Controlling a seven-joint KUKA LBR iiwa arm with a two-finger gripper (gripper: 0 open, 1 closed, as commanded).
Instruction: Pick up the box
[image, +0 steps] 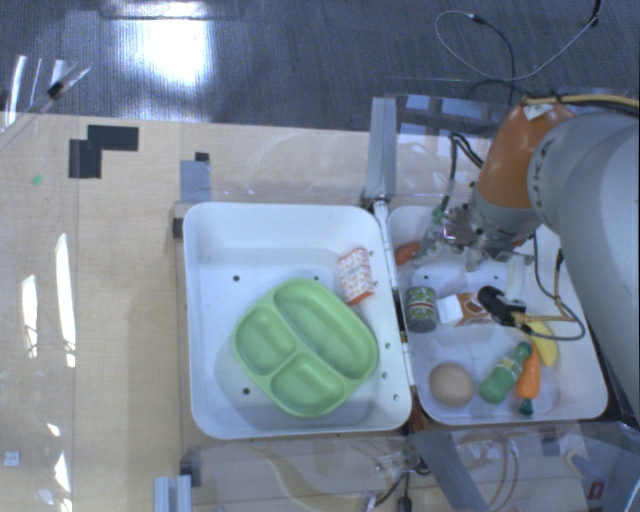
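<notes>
Now the box leans against the right wall of the left bin, just beside the green divided plate. Over the right bin the gripper hovers; I cannot tell how its jaws stand.

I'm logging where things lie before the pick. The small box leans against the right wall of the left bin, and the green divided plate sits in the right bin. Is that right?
Not quite. In the camera view the green divided plate lies in the left bin, the same bin as the small box, which does lean against that bin's right wall. The right bin holds the can and other items instead.
</notes>
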